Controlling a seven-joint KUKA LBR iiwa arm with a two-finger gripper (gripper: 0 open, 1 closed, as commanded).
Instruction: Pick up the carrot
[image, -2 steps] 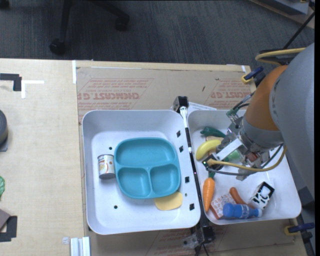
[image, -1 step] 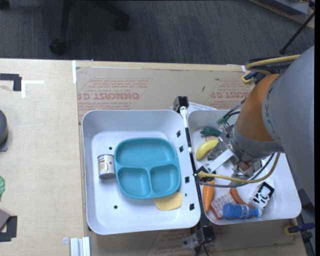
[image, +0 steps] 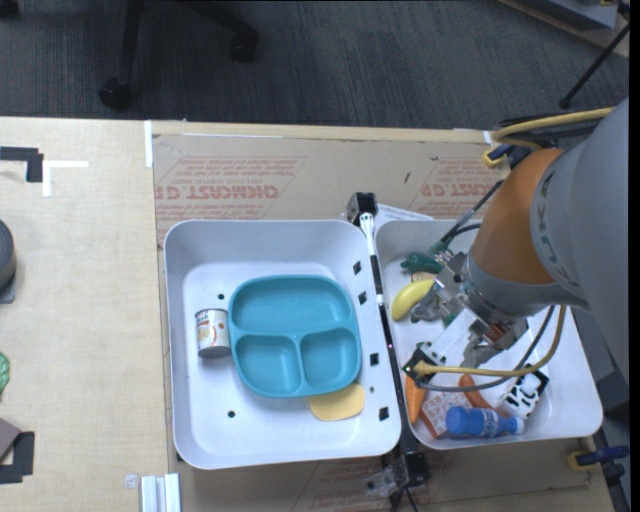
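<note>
End effector (image: 483, 340) hangs low over the middle of the right-hand white bin (image: 588, 398), at the end of a grey arm with an orange band that reaches in from the right. Its tip is tangled among cables and dark parts, so I cannot tell whether it is open or closed, and nothing can be seen held in it.

The carrot (image: 476, 389), as far as I can judge, is the short orange piece lying just nearer the camera than the end effector, at the front of the same bin. It is partly crossed by a yellow cable, and a blue bottle (image: 480, 422) lies just in front of it. Its long axis seems to run on a slant, from back-left to front-right.

A yellow banana (image: 412, 297) lies to the left of the end effector, by the bin's left wall.

The coming move probably calls for a short shift toward the front edge, then a descent.
</note>
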